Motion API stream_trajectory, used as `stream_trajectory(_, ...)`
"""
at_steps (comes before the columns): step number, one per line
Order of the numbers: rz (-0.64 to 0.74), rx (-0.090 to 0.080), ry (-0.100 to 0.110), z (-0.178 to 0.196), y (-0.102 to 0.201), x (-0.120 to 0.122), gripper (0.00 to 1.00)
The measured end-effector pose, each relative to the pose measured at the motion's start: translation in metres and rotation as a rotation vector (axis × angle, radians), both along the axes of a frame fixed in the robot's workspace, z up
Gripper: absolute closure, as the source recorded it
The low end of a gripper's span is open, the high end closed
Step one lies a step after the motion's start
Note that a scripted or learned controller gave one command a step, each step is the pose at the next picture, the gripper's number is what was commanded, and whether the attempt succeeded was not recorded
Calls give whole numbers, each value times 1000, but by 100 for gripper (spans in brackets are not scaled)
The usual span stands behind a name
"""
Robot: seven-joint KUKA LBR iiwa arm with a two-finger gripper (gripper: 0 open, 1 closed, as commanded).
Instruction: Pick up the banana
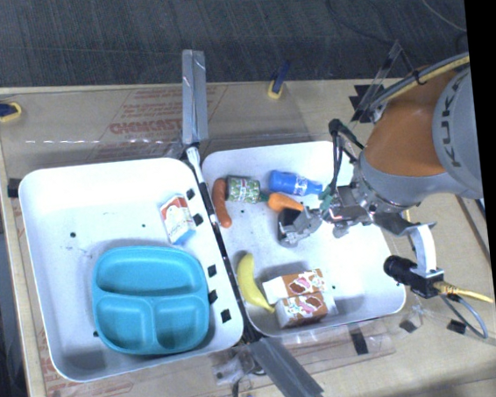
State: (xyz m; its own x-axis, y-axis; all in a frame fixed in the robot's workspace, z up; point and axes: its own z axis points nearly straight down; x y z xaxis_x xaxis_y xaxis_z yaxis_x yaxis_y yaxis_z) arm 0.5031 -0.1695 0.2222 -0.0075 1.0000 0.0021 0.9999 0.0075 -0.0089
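Hand (294,230) at centre of right bin (364,300), finger state cannot be told, banana (252,283) lying apart toward lower left

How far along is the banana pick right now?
Done: nothing yet; the banana lies flat on the floor of the right bin, by its left wall, beside the snack box.
In hand: the end effector sits low in the same bin, above and right of the banana and apart from it, near the orange carrot.
Left: move over the banana, grasp, lift.
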Motion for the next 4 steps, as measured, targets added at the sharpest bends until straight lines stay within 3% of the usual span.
stream_trajectory(1, 154, -1, -4, -118, 41, 7, 0)
stream_trajectory(2, 91, -30, -49, -118, 48, -16, 0)
stream_trajectory(3, 110, -33, -50, -117, 49, -16, 0)
stream_trajectory(4, 68, 0, -4, -133, -23, -4, 0)
